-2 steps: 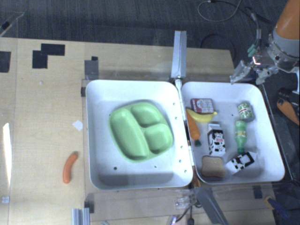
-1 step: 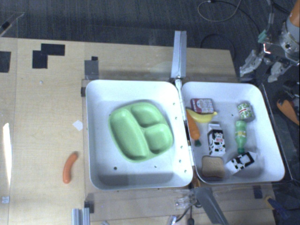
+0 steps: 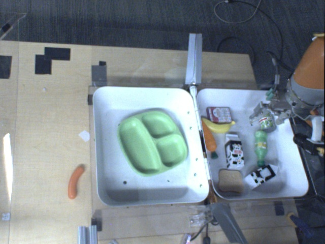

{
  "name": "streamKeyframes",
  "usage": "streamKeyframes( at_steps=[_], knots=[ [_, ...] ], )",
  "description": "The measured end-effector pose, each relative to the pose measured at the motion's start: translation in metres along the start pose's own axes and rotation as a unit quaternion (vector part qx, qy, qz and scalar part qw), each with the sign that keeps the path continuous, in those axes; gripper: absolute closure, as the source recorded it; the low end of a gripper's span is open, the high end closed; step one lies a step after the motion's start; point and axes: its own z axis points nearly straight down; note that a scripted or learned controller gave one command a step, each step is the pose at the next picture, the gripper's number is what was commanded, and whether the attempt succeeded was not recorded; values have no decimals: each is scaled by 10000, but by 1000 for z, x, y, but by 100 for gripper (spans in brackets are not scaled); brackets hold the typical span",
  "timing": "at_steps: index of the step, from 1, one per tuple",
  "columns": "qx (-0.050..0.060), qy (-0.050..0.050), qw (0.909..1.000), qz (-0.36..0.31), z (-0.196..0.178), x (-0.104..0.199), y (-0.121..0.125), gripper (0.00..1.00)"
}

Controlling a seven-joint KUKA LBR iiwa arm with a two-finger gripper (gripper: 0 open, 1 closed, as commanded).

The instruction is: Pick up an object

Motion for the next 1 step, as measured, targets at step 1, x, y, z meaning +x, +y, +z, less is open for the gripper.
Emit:
streamKeyframes(
  at_steps=[1],
  knots=[
    [-22,-4,10000,-24,60,-9,13,0]
  ],
)
